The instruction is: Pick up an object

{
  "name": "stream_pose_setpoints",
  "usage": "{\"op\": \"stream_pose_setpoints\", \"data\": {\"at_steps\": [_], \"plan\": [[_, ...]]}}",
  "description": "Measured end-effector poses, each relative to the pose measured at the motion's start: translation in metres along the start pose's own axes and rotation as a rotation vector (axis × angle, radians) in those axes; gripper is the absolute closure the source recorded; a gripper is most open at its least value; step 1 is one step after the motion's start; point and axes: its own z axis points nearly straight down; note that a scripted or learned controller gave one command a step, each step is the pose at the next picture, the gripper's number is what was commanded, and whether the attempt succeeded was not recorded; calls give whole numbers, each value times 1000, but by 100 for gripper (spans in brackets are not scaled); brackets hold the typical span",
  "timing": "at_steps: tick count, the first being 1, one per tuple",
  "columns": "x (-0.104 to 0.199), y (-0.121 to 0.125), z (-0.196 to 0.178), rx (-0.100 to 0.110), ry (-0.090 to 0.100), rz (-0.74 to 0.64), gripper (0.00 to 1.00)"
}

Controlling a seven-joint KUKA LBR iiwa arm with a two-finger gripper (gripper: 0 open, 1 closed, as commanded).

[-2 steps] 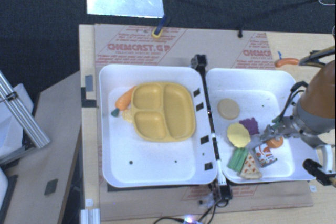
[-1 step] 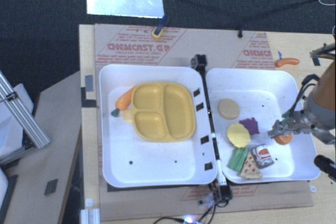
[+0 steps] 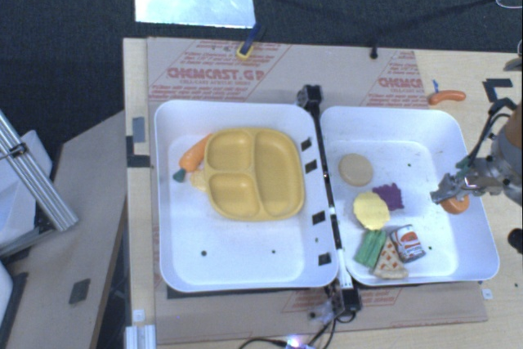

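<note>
My gripper (image 3: 449, 192) reaches in from the right and hangs over the right edge of the right bin (image 3: 425, 127). A small orange object (image 3: 456, 205) lies directly at its tip, partly covered by it; whether it is gripped is unclear. Further left in the same bin are a tan round disc (image 3: 356, 169), a purple grape bunch (image 3: 390, 195), a yellow round piece (image 3: 371, 211), a green piece (image 3: 370, 247), a small can (image 3: 407, 243) and a wedge-shaped piece (image 3: 390, 266).
The left bin (image 3: 176, 257) holds a yellow divided plate (image 3: 249, 173) with a toy carrot (image 3: 193, 154) at its left edge. An orange item (image 3: 446, 97) lies on the bench behind the right bin. A black divider (image 3: 320, 184) runs between the bins.
</note>
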Motion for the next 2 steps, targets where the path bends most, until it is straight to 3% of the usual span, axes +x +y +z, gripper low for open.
{"op": "stream_pose_setpoints", "data": {"at_steps": [1,2], "plan": [[0,2,-29,2,1,0,100],[54,12,-30,4,4,-6,100]]}}
